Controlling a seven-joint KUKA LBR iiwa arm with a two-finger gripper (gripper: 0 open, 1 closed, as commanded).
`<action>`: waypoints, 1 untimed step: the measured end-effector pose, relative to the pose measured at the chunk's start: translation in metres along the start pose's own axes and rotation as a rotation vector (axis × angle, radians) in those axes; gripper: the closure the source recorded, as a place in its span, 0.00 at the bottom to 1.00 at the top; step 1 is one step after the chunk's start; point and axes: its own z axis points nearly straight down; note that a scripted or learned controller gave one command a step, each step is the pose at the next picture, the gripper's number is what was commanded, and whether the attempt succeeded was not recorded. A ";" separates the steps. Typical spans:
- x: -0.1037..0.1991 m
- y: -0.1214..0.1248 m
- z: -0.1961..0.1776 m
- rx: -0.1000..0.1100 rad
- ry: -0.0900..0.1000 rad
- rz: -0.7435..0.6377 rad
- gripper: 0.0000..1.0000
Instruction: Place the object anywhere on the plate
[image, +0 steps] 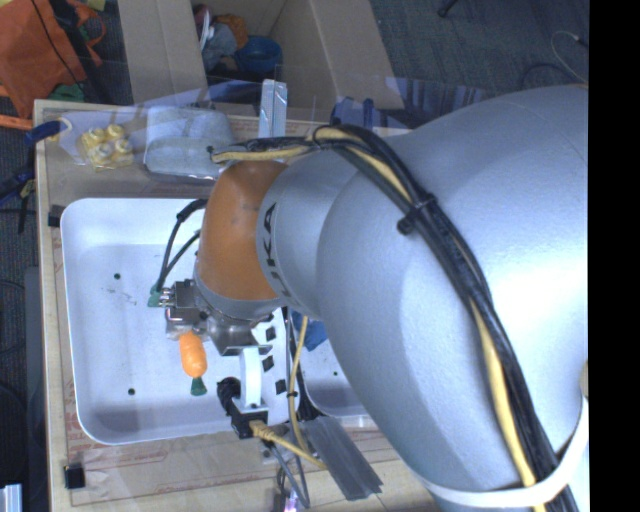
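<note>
Carrot (191, 356), small and orange w/ a green leafy tip, shows against the floor of the left bin (90, 300), in the bin's right half and closer to its near wall than its far one. It runs roughly far-to-near, green tip toward the bin's near wall. Can't tell if it rests on the bin floor or hangs just above it. Gripper (186, 314) is over the same part of the bin, directly on the far side of the carrot. The carrot's orange end meets the gripper's lower edge, touching or tucked just under it, can't tell which. Most of the gripper is hidden under the wrist and the orange band (235, 235), so released, clenched or grasping the carrot can't be told. The grey arm (450, 280) covers the bin's right wall and all beyond it. The bin's left half is bare white floor w/ a couple of dark specks (118, 278). Beyond the bin's far wall, on the bench, are a yellow lumpy thing (103, 145) and a clear plastic bag (185, 140). A small black block (72, 475) sits off the bin's near-left corner. Just past the bin's right wall, under the arm, are a blue scrap (315, 336) and a curved white rim (335, 405); can't tell if that rim is the plate.
</note>
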 end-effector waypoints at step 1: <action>-0.065 0.018 -0.057 -0.001 0.001 -0.103 1.00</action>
